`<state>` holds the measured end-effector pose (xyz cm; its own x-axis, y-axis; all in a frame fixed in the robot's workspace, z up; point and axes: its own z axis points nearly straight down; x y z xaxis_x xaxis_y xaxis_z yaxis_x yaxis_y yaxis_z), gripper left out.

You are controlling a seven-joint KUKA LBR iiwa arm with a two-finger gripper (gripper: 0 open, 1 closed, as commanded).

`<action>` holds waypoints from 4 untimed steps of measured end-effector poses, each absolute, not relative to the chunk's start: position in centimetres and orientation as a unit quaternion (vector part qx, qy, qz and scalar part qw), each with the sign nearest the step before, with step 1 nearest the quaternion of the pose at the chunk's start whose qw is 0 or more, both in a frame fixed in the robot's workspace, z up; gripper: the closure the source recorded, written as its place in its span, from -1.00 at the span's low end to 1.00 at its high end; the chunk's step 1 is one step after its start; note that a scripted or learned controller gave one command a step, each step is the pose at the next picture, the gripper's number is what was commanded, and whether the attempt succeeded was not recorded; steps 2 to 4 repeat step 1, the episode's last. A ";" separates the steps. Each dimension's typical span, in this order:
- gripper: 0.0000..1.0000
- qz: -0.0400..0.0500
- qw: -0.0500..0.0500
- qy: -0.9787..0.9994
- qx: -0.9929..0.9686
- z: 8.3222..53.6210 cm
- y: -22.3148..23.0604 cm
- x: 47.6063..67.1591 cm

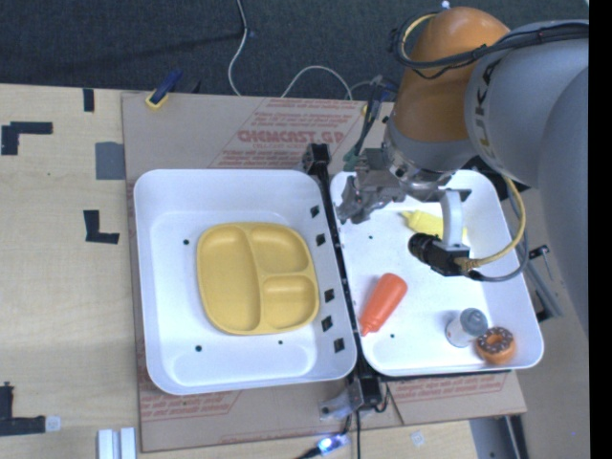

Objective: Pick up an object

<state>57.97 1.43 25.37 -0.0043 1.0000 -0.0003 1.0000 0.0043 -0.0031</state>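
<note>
Two white bins sit side by side on my tabletop (57, 285), on a sheet of brown cardboard (277, 137). Nearest the camera, in the right bin (430, 361), a small grey cylinder (466, 326) stands just beside a round orange-and-brown donut-like toy (497, 344), in that bin's near right corner. A little farther in lies an orange carrot (382, 302), tilted, its thin end toward the divider between the bins. None of these three is touched by me. In the left bin (163, 208) a yellow divided plate (257, 277) lies flat near the middle, well apart from everything else.

Farther back, a black fitting (432, 251) with a yellow hose hangs above the right bin's floor, and just behind it a yellow object (425, 222) lies partly hidden under my wrist. My claw (356, 202) hangs over the far left part of the right bin, close to the divider, above bare white floor. I cannot tell whether it is released or clenched; I see nothing in it. Beyond, my orange band (449, 65) rises over the cardboard, and dark carpet (115, 17) lies behind the tabletop.
</note>
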 end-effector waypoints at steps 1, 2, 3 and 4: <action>1.00 0.001 0.000 -0.709 -0.705 25.0 7.3 59.1; 1.00 0.001 0.000 -0.709 -0.705 25.0 7.3 59.1; 1.00 0.001 0.000 -0.709 -0.705 25.0 7.3 59.1; 1.00 0.001 0.000 -0.709 -0.705 25.0 7.3 59.1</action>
